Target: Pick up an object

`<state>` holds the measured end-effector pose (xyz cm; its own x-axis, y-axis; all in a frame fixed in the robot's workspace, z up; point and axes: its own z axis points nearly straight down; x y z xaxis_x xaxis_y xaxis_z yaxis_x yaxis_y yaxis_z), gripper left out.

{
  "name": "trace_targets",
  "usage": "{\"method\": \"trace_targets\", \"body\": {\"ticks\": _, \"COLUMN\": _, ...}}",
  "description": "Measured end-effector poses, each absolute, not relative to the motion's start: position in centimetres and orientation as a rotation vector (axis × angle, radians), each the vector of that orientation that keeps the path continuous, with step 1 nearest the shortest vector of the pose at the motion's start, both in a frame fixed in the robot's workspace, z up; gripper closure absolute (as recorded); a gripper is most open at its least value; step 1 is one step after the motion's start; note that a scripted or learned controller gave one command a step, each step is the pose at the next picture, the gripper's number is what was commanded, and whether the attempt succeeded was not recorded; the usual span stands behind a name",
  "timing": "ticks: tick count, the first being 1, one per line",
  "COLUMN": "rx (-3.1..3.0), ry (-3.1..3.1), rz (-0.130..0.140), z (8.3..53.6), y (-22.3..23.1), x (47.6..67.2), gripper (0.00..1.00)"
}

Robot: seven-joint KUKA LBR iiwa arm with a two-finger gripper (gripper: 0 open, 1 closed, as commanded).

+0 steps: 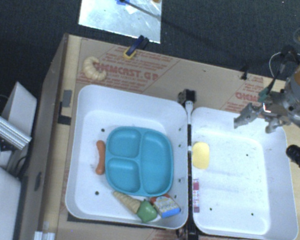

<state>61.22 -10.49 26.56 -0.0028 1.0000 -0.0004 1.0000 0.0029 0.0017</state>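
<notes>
The arm waits above the right bin, holding nothing.

The gripper (257,122) hangs over the far edge of the right bin (276,185) with its 2 fingers spread apart. The yellow object (200,155) lies by that bin's left wall, nearer the camera and to the gripper's left. Its long side runs front to back.
</notes>
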Motion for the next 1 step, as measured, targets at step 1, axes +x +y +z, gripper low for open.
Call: {"method": "trace_targets", "body": {"ticks": 1, "rx": 2.222, "ry": 2.225, "rz": -0.003, "z": 10.32, "y": -8.68, "x": 56.85, "gripper": 0.00}}
